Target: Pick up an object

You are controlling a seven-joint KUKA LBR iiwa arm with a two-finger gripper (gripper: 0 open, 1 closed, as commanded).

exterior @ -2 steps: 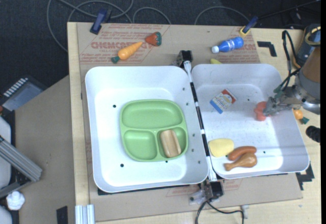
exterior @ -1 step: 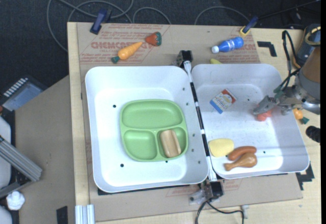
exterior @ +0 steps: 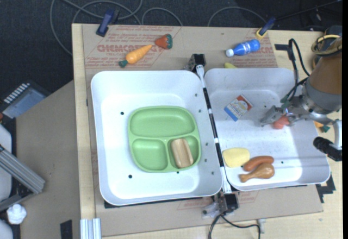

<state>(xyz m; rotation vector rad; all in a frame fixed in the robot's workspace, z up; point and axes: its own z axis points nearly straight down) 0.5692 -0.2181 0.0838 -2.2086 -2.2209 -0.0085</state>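
Note:
My gripper is low over the right white bin, near its right-middle, with the grey and orange arm coming in from the right. A small red object lies right at the gripper's tip, touching or just under it. To the left in the same bin lies a small white, blue and red carton. Toward the bin's front are a yellow piece and a brown drumstick-shaped toy.
The left white bin holds a green divided plate with a tan bun in its lower right compartment. Behind the bins on the board lie a toy carrot, a red strawberry toy and a blue bottle.

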